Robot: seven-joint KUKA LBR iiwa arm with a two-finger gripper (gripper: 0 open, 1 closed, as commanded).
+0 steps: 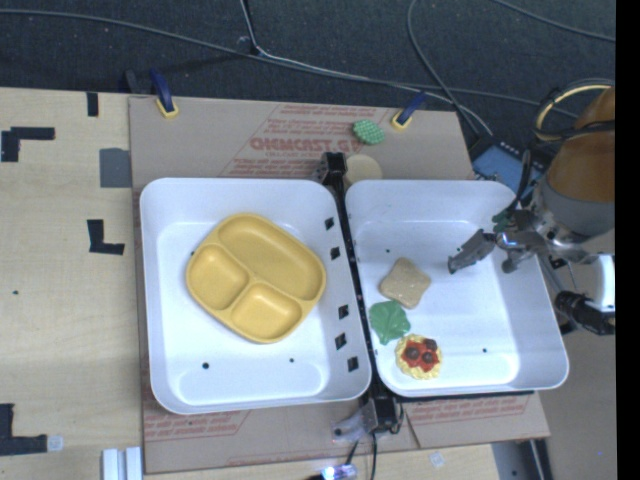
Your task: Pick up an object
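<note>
The right bin (500, 363) holds three small toy foods: a tan bread-like piece (405, 282), a green leafy piece (389, 319) and a yellow piece with red topping (419, 356). My gripper (489, 257) hangs over the right part of that bin, to the right of the tan piece and apart from it. Its two dark fingers are spread open with nothing between them. The grey arm with its orange band (585, 163) comes in from the right edge.
A yellow divided plate (256, 276) lies in the left bin (170, 368). Behind the bins, on the cardboard, sit a small green object (368, 131) and a beige round one (364, 168). Cables run across the dark floor at the back.
</note>
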